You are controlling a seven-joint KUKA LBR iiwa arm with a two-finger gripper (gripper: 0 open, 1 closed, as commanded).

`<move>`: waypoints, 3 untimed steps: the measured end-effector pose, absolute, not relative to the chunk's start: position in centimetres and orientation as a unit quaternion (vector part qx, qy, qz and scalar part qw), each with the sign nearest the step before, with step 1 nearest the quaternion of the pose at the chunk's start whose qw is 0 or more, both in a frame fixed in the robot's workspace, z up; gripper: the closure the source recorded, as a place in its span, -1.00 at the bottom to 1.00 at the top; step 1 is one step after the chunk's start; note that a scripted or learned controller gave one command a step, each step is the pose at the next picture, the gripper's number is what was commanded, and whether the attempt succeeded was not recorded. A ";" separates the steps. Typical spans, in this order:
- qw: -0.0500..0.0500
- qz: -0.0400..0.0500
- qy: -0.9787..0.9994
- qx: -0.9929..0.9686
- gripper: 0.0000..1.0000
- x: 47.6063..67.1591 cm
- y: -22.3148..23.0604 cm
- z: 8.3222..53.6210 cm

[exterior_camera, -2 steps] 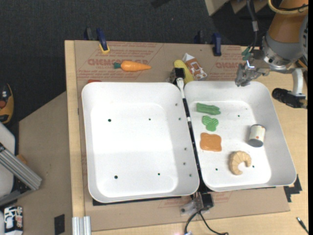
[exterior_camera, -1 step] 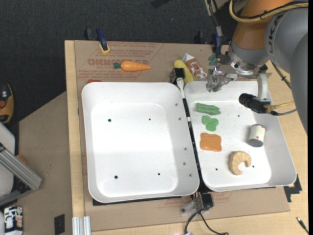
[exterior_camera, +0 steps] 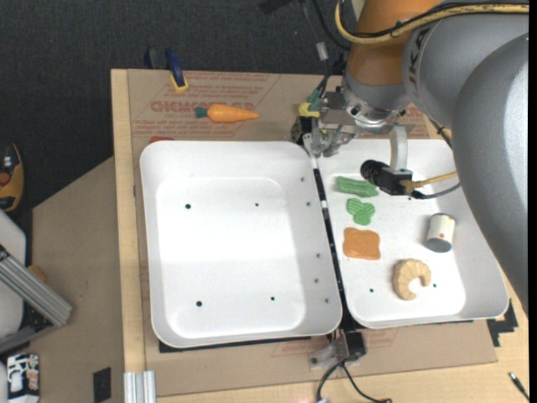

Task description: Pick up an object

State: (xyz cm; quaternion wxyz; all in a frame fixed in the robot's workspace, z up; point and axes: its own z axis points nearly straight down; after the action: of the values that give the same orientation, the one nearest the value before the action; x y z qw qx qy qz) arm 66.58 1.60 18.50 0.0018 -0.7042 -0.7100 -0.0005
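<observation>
My gripper (exterior_camera: 323, 141) hangs at the top corner where the two bins meet, probably lining up a descent; I cannot tell its state from here. Just below it in the right bin (exterior_camera: 470, 305) lie soft-looking green pieces (exterior_camera: 359, 198), then a flat orange slab (exterior_camera: 362, 243), a curled tan croissant (exterior_camera: 411, 277) and a small cylinder (exterior_camera: 439, 231).

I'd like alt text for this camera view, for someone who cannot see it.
A grey and orange robot arm reaches over the top edge of two white bins. The right bin holds green pieces, an orange slab, a croissant and a small cylinder; a toy carrot lies outside.
</observation>
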 end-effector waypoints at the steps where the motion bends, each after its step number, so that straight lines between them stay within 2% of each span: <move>1: -0.001 -0.001 -0.709 -0.705 1.00 66.7 9.3 18.5; 3: -0.001 -0.002 -0.709 -0.706 1.00 66.6 22.8 21.0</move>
State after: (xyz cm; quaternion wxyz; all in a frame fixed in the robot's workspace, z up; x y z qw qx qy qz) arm 66.64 22.78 20.97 -0.0005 -0.7056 -0.7086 -0.0022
